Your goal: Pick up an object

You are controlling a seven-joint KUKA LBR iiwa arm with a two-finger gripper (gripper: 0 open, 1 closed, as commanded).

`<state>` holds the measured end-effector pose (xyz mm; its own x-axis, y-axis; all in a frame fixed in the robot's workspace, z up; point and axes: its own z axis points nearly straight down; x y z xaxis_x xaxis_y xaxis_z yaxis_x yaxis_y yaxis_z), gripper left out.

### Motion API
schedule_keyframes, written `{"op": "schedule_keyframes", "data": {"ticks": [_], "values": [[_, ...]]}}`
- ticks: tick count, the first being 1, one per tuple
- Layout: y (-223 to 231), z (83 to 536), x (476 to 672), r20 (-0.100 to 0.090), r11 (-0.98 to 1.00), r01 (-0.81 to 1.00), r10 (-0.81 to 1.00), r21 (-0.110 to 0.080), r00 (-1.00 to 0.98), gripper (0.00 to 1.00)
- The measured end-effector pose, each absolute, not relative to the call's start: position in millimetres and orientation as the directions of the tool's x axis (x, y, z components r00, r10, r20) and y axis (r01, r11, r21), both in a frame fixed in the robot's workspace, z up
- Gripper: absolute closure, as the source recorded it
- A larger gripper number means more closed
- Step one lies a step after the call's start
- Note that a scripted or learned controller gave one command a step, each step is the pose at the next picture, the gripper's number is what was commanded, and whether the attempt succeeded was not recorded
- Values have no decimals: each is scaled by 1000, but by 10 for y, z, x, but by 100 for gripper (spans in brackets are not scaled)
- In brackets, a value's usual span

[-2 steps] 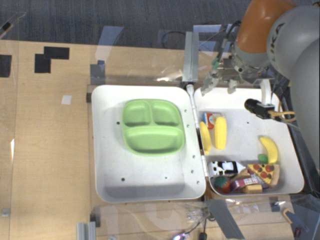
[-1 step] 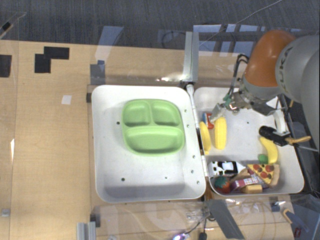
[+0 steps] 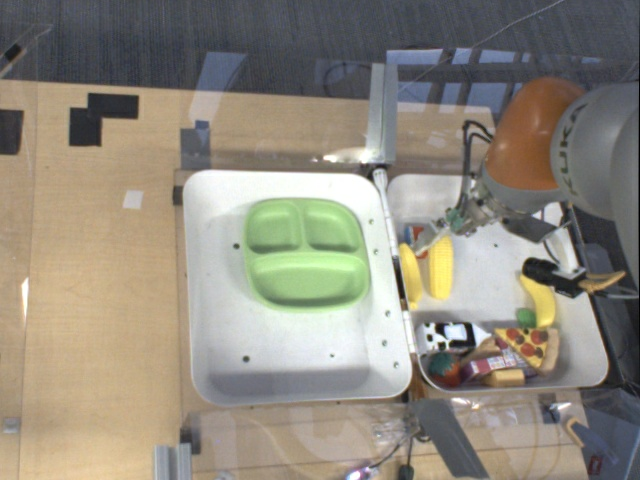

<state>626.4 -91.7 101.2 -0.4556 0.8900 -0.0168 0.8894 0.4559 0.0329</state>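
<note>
We're hovering the gripper (image 3: 452,222) just above the corn (image 3: 439,267) in the right bin (image 3: 590,363), can't tell its grip state, probably needing to drop straight down next.

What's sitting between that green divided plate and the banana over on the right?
In the camera view, between the green divided plate and the banana run the two bins' adjoining rims, then a yellow piece against the right bin's wall and a corn cob, then bare bin floor.

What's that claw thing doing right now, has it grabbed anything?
Gripper: low in the right bin, just above the corn cob. Whether it is open, closed or holding anything cannot be told.
</note>
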Motion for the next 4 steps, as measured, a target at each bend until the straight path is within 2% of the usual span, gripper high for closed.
{"op": "schedule_keyframes", "data": {"ticks": [1,2,3,4], "values": [[-910,1128,6295,-22,456,889,890,42,-455,100],[-909,1126,6293,-21,456,889,890,41,-455,0],[-515,1842,5849,-1,431,902,902,4,-431,0],[-1082,1026,6083,-1,492,870,870,2,-492,0]]}}
